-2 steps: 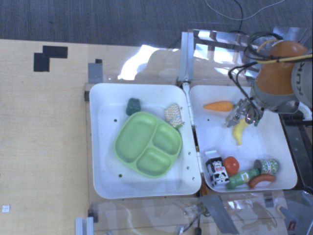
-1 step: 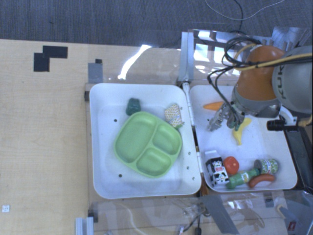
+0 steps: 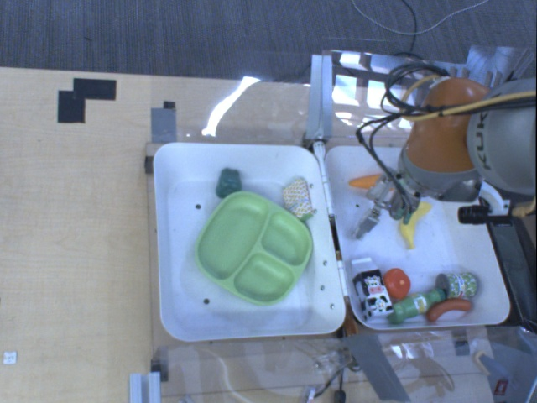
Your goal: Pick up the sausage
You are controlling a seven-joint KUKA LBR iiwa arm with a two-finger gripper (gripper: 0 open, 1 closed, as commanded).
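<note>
The sausage point(image 3: 449, 310), a short reddish-brown link, lies in the front right corner of the right bin point(image 3: 482, 250). It rests against a green bottle point(image 3: 417, 305), just below a small round can point(image 3: 460, 285). My gripper point(image 3: 382, 214) hangs over the back left part of that bin, well up and left of the sausage. It is open, with nothing between its fingers. One silver finger point(image 3: 367, 223) points down to the left. The arm's orange band point(image 3: 445, 124) sits above it.
A yellow banana point(image 3: 414, 225) lies just right of the gripper and an orange carrot point(image 3: 365, 181) just behind it. A cow-patterned carton point(image 3: 369, 293) and a red tomato point(image 3: 397, 282) sit at the bin's front. The left bin point(image 3: 172, 225) holds a green divided plate point(image 3: 254, 246), a dark green lump point(image 3: 229, 183) and a patterned pouch point(image 3: 298, 198).
</note>
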